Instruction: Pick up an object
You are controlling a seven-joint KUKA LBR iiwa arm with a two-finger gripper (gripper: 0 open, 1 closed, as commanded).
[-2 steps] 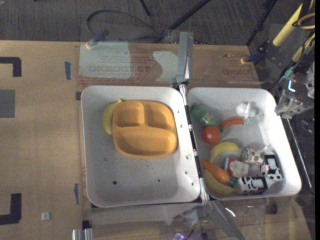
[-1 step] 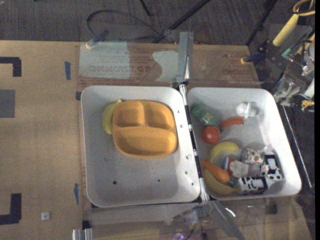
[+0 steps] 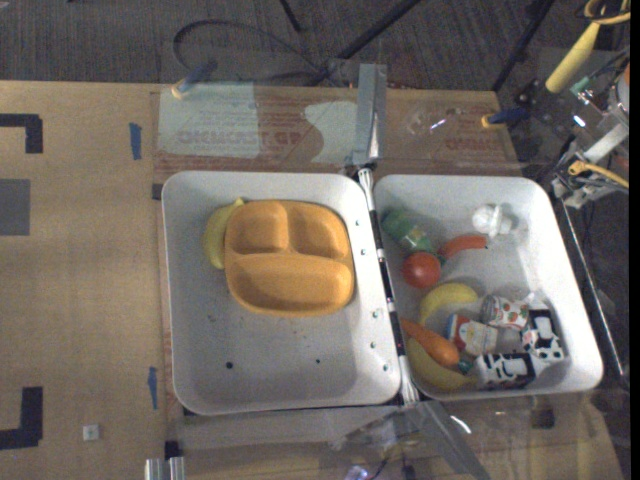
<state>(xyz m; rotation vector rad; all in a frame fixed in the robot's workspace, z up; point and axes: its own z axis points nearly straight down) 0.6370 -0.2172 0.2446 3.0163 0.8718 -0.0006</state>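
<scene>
The left bin (image 3: 200,368) holds an orange divided plate (image 3: 290,258), and a yellow banana-shaped piece (image 3: 214,236) sticks out from under the plate's left edge. The right bin (image 3: 560,268) holds a green bottle (image 3: 405,230), a red tomato (image 3: 422,269), a small red-orange pepper (image 3: 463,245) and a whitish clear object (image 3: 497,219). Nearer the front lie a yellow banana (image 3: 448,298), an orange carrot (image 3: 432,340), another yellow piece (image 3: 436,370), two small printed cartons (image 3: 490,326) and a black-and-white carton (image 3: 515,366).
A metal divider (image 3: 380,268) runs between the two bins. Clear plastic sheets lie on the wooden bench behind the bins (image 3: 250,123). Cables, clamps and yellow-handled gear (image 3: 585,48) crowd the upper right corner. Tripod legs stand on the dark floor beyond the bench.
</scene>
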